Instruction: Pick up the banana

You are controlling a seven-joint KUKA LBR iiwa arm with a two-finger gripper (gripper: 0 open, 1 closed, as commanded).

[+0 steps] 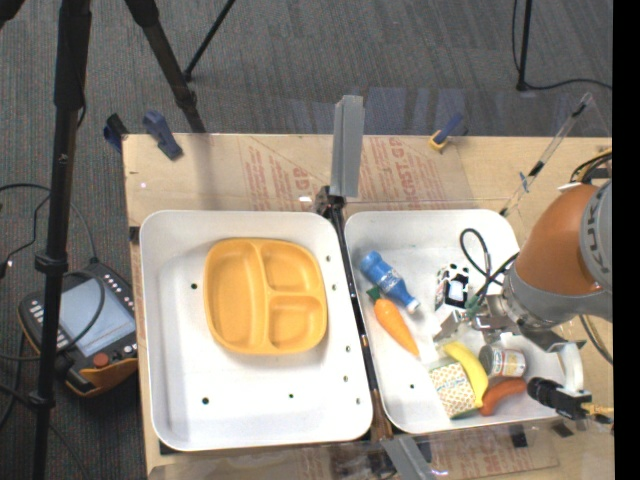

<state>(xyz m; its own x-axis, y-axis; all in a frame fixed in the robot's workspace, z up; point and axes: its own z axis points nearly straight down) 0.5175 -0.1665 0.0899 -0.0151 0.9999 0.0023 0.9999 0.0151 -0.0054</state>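
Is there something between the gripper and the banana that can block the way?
Nothing visible blocks it. The gripper is just above the banana in the right bin. But neighbours crowd the banana: a patterned packet on its left, a can on its right, a sausage below.

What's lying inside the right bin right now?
The right bin holds a blue bottle, a carrot, the banana, a patterned sponge, a hot dog and a small black-and-white item. The arm covers the bin's right side.
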